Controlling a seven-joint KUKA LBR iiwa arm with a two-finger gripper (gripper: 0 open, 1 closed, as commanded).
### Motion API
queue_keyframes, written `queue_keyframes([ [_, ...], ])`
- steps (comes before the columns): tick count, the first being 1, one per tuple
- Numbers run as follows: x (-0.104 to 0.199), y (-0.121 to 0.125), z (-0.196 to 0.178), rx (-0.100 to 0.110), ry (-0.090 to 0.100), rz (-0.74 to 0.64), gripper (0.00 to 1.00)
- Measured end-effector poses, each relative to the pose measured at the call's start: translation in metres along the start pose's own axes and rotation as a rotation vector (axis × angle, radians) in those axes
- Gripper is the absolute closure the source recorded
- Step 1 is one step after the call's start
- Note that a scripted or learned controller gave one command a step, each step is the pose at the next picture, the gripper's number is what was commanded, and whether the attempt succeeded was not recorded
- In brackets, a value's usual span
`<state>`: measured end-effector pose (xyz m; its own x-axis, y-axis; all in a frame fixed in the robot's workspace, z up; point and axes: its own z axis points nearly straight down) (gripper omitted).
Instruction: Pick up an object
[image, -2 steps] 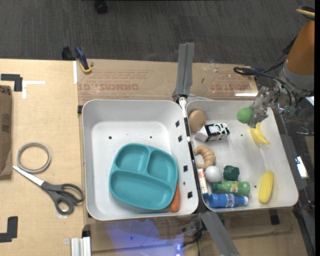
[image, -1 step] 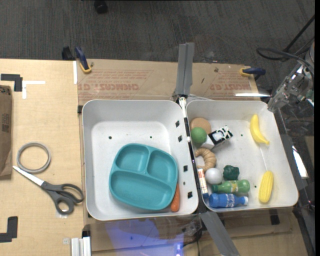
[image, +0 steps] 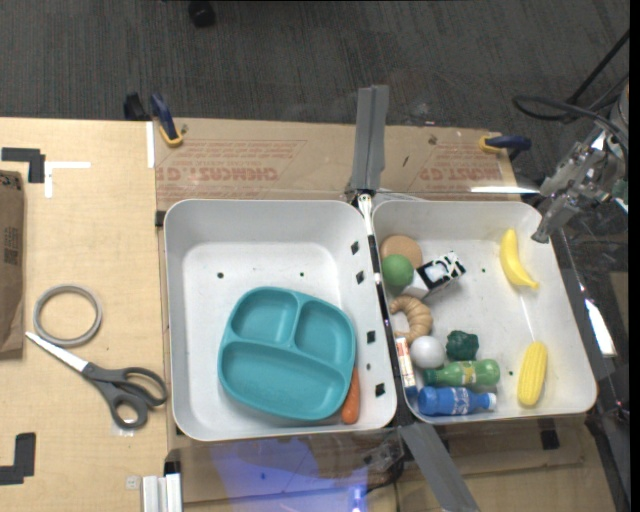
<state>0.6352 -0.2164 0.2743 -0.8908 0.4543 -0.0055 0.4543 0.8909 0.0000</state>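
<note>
Gripper (image: 543, 232) poised at the right bin's (image: 560, 300) far right rim; finger state cannot be told. Banana (image: 516, 260) lies just left of and below it. Corn cob (image: 532, 373) lies farther below. Teal divided plate (image: 288, 352) sits in the left bin (image: 200, 260).

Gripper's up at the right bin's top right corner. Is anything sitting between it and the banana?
Nothing visible does. The gripper sits at the right bin's upper right rim, and the banana lies just left of and below it on bare bin floor. The nearest other item, the black-and-white toy, lies further left, apart from the banana.
</note>
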Motion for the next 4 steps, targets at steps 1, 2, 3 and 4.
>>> queue_keyframes([
  [1,-0.014,0.002,0.081,0.0,0.003,0.055,0.0],
  [2,-0.015,0.002,0.181,0.0,0.001,0.229,0.0],
  [3,0.009,0.05,0.181,-0.001,0.002,0.255,0.0],
  [4,0.058,-0.036,0.181,0.0,0.003,0.146,0.0],
])
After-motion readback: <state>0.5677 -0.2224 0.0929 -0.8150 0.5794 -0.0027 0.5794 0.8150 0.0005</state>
